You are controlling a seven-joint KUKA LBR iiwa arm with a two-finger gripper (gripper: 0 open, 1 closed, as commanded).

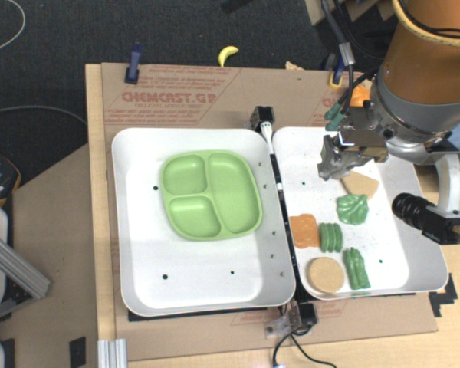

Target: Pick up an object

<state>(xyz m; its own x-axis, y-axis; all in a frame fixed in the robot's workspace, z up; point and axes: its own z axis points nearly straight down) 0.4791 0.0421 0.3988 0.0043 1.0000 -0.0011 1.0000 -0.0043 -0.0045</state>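
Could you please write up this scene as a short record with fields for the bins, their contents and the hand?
left bin: holds a green divided plate
right bin: holds the toy foods
toy foods: tan wedge, green leafy piece, orange block, green ridged piece, tan round disc, green pod
hand: above the right bin's far part, beside the tan wedge
grasp: cannot tell

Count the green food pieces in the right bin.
3: a leafy green piece mid-bin, a ridged one beside the orange block, another ridged one by the tan disc. The arm may hide more.
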